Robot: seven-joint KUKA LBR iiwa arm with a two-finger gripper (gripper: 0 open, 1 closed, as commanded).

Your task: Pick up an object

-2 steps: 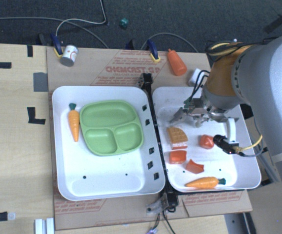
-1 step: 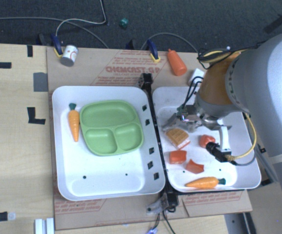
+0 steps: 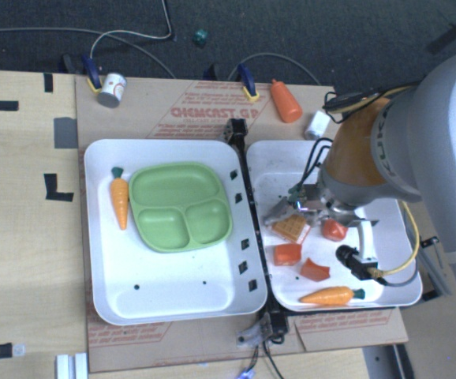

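The grey arm (image 3: 417,140) reaches in from the right and hangs over the right bin (image 3: 405,297), its gripper (image 3: 303,208) low above the bin's left part, just beside a tan waffle-like piece (image 3: 291,227). How the tool is set (wide, narrow or clamped) cannot be told from this slant. Near that piece lie a small red piece (image 3: 334,230), an orange-red block (image 3: 286,253), a red wedge (image 3: 315,270), and a carrot (image 3: 328,295) along the bin's near edge. The left bin (image 3: 110,290) holds a green divided plate (image 3: 181,205) with another carrot (image 3: 119,198) just to its left. On the cardboard beyond the bins lie an orange cone-like object (image 3: 285,101) and a small can (image 3: 111,88).
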